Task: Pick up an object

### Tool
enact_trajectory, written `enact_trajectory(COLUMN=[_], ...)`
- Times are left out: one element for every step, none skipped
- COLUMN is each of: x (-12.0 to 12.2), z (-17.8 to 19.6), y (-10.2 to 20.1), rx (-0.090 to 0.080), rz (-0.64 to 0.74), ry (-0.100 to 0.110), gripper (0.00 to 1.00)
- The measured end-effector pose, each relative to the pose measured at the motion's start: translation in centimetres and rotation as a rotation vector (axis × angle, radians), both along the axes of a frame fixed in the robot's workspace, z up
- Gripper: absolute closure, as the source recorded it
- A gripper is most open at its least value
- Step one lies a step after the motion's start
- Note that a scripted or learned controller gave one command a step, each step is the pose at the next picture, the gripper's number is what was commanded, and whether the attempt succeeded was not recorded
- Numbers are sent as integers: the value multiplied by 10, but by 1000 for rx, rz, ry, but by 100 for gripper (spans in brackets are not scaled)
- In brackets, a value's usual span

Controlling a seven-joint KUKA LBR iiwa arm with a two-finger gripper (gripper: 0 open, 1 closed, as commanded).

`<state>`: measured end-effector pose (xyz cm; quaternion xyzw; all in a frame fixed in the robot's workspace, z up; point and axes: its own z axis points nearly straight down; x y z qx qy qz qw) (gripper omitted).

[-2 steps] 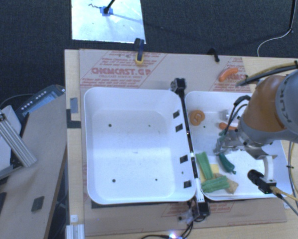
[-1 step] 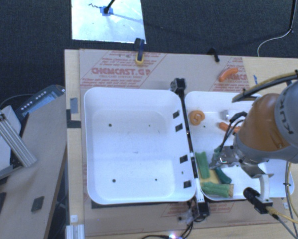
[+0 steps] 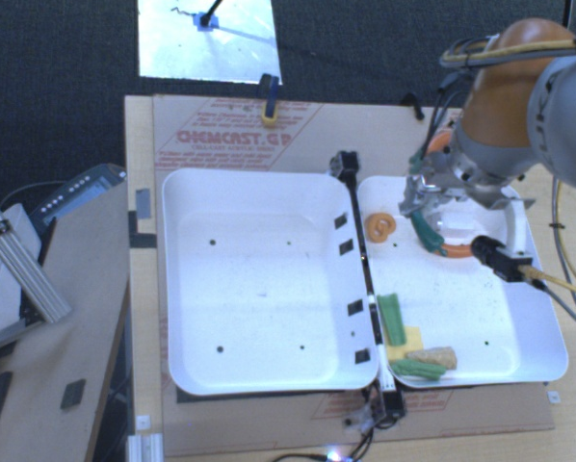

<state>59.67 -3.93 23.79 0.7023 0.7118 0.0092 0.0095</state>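
Orange ring lies near the right bin's left wall, just left of my gripper, which hangs low over a green-and-orange piece. How wide my gripper stands, I cannot tell. I judge a straight descent centred on one object best.

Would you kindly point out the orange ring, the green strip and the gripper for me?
orange ring [image 3: 380,226], camera view, on its band.
green strip [image 3: 392,317], camera view, mid-length.
gripper [image 3: 418,200], camera view, at its tip above the right bin.
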Motion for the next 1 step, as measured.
enact_trajectory(x=[-44], z=[56], y=[-6], rx=[1], rz=[-9], ry=[21], gripper=[100])
